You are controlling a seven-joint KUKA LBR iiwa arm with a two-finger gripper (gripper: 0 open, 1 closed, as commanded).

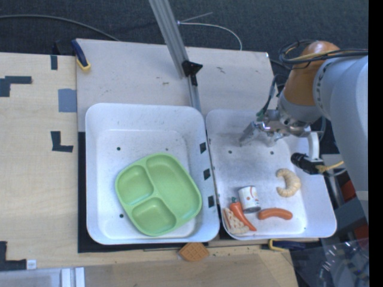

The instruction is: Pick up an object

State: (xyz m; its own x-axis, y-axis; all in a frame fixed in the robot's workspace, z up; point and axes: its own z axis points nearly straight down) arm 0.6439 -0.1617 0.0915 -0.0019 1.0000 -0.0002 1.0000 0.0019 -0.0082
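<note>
The arm (323, 82) reaches in over the right bin (227, 160), and its pincer (256, 130) hangs above the bare far-left part of that bin's floor, near the bin's far edge. Whether the pincer is open or closed I cannot tell, since it is small and dark against the white; nothing can be seen held in it. The things it could pick up all lie toward the near edge of the same bin, well apart from the pincer: a curled pale croissant (288, 182) close to the right wall, a small white can (249, 197) near the middle, an orange-red sausage (275, 214) lying flat just beside the can on its near-right side, and at the near-left corner a carrot (242, 214) resting against a waffle-like piece (236, 223). The left bin (102, 160) carries a green divided plate (158, 193) in its near half, and a small cookie (192, 252) lies on the desk outside both bins, beyond their near edge. As I judge it, the pick has not happened yet: every object rests on a bin floor or the desk. What is left is nearly the whole job: moving toward the near edge over one object, coming down, closing and lifting.
</note>
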